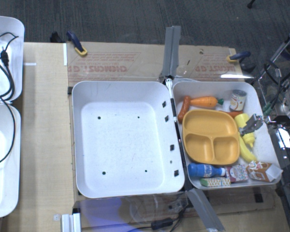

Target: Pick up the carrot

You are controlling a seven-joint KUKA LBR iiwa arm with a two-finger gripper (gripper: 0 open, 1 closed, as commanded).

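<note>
The left bin (121, 139) lies far to the pincer's left, its white floor marked with a few small dark dots. A row of black clips runs down the seam where it meets the right bin (217, 87), the one the pincer hangs over.

Inside that right bin, the first thing past the seam is a reddish-orange, elongated item (183, 109) lying at a slant, well left of the pincer and a little farther back. Just beside it is the carrot (203, 102), lying flat along the bin's back wall, left of the pincer and behind it, with its green end pointing towards the pincer's side. It is untouched and well apart from the pincer.

A yellow divided plate (210, 137) lies between the carrot and the bin's near side, its right edge close to the pincer's left. In front of the plate, a blue bottle (207, 170) lies on its side, left of the pincer and nearer the camera.

A small can (238, 100) stands behind the pincer, slightly left.

The pincer (253, 123) (a small metallic piece seen from above) sits over a banana (246, 151), which runs from under it towards the camera. Whether it is open or closed cannot be told. A small carton (263, 170) lies in front of it, slightly right.
</note>
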